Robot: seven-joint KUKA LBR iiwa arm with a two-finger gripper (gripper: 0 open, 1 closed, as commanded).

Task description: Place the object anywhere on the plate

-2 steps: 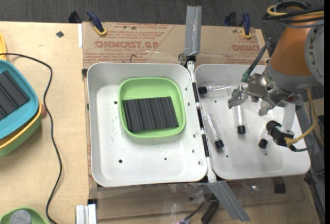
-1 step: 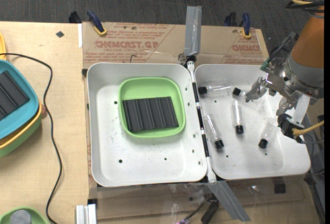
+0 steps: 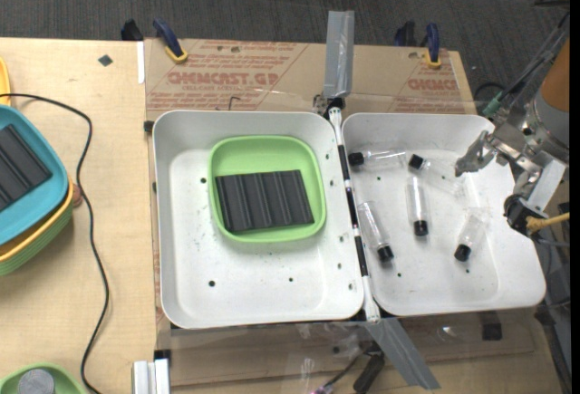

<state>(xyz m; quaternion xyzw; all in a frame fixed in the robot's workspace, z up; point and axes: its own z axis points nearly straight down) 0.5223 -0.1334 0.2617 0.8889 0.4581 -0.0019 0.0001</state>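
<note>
The green plate (image 3: 265,196) (a dark ridged insert set in it) is seen in the left bin (image 3: 181,238). Several clear vials with black caps (image 3: 418,206) are scattered in the right bin (image 3: 435,293). The claw (image 3: 473,157) is poised over that bin's right edge, its spread not discernible

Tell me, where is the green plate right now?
The green plate sits in the left white bin, toward its back, with a dark ridged mat on it. The clear tubes lie in the neighbouring right bin.
</note>
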